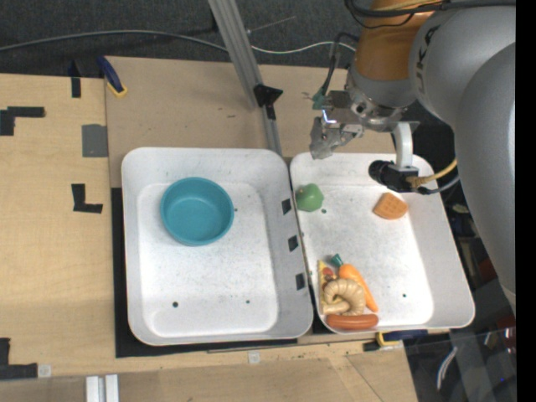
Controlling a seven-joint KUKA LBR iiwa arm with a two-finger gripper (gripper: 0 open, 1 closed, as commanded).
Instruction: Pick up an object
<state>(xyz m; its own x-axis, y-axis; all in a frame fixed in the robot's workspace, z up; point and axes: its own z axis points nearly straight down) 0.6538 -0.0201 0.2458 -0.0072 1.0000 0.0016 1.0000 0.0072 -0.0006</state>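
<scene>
My gripper [325, 145] hangs over the far left corner of the right bin [402, 258], with the grey arm and orange band above it. A small green round object [310, 196] lies just below the gripper, near the bin's left wall, apart from it. An orange wedge [389, 207] rests toward the bin's far right. In the near left corner a carrot [354, 278], a beige curled piece [342, 296] and a red sausage [350, 322] are piled together. I see nothing carried under the gripper.
A blue bowl [197, 210] sits in the left bin [209, 296]. A slanted metal pole [243, 48] rises behind the bins, close to the gripper. A black cable fitting [392, 174] hangs at the right bin's far edge.
</scene>
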